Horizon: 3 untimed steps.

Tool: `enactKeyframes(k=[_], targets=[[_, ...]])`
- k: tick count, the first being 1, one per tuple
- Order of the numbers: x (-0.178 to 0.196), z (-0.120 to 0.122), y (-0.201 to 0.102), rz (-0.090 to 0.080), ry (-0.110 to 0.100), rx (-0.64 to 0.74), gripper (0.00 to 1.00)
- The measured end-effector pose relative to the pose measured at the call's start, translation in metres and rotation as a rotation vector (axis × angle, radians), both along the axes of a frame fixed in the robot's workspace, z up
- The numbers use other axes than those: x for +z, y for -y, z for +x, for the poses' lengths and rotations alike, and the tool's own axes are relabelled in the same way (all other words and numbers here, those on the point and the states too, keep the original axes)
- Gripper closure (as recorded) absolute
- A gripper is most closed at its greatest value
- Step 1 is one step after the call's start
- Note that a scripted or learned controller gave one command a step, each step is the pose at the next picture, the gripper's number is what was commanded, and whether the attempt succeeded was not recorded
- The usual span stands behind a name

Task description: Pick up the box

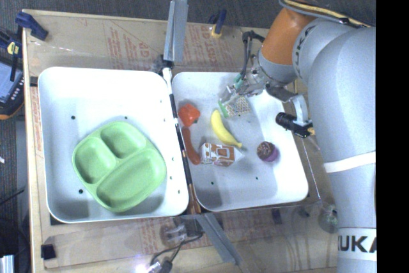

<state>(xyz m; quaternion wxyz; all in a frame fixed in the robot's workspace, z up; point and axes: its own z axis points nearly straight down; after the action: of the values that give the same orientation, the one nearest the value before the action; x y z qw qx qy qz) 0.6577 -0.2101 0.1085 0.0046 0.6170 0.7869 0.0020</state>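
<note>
While hand [235,98] hovers beside banana [223,128], box [218,154] lies below

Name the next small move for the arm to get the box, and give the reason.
Probably shift the gripper toward the near left, over the box. The gripper sits at the far side of the right bin, beyond the banana, while the box lies apart from it near the bin's middle, untouched.

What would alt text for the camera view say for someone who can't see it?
A grey robot arm reaches from the right, its pincer low over the right bin's far side, just beyond a banana. Near the banana lie a small box, a red pepper and a purple ball. The left bin holds a green divided plate.
</note>
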Motion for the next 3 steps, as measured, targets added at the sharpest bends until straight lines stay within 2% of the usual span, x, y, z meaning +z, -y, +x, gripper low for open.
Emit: enactKeyframes(k=[1,2,3], targets=[[0.105,0.000,-0.076,0.001,-0.009,0.149,1.00],[0.104,0.000,-0.076,0.001,-0.010,0.149,0.00],[0.075,-0.001,-0.032,0.003,-0.013,0.149,0.00]])
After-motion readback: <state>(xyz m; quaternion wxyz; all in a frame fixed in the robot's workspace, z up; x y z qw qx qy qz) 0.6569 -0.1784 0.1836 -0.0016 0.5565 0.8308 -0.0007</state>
